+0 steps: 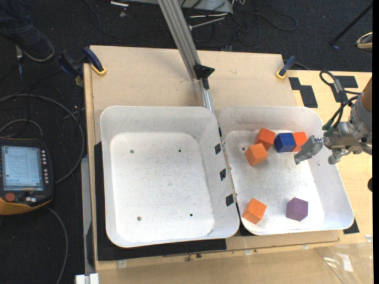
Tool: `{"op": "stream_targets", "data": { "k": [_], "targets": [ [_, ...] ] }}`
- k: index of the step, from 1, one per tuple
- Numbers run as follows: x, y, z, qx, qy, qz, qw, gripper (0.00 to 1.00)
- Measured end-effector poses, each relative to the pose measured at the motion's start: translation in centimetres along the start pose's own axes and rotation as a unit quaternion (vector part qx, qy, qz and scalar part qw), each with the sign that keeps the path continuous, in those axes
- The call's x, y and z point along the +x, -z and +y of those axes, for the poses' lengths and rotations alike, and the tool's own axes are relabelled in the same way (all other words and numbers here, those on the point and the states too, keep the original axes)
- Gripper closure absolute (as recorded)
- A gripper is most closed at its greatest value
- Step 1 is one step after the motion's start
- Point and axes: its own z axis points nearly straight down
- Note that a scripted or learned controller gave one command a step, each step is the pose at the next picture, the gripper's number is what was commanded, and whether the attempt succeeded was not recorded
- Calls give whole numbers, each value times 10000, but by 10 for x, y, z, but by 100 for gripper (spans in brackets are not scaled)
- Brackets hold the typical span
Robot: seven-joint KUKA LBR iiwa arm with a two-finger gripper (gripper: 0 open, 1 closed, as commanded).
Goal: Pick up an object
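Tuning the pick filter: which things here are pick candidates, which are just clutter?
Job:
orange cubes
blue cube
purple cube
right bin holding them
gripper, beside the upper cluster

Lying about:
left bin
teach pendant
floor cables
corner clamps

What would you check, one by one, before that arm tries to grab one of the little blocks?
1. Blocks present in the right bin: ok, several orange, one blue, one purple.
2. Gripper over that bin: ok, at its right side.
3. A target near the gripper: ok, an orange block beside the blue block.
4. Target stands apart from neighbours: not ok, that cluster is tight.
5. Easier targets: ok, the purple block and the near orange block sit alone.
6. Fingers free of any block: cannot tell.
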Motion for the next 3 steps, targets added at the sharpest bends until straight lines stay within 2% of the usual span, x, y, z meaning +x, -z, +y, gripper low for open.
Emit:
{"op": "stream_targets", "data": {
  "k": [1, 2, 3],
  "targets": [
    [-19, -139, 77, 31, 15, 4, 10000, 0],
    [7, -172, 119, -135, -10, -14, 9999, 0],
    [43, -174, 51, -114, -18, -21, 9999, 0]
  ]
}}
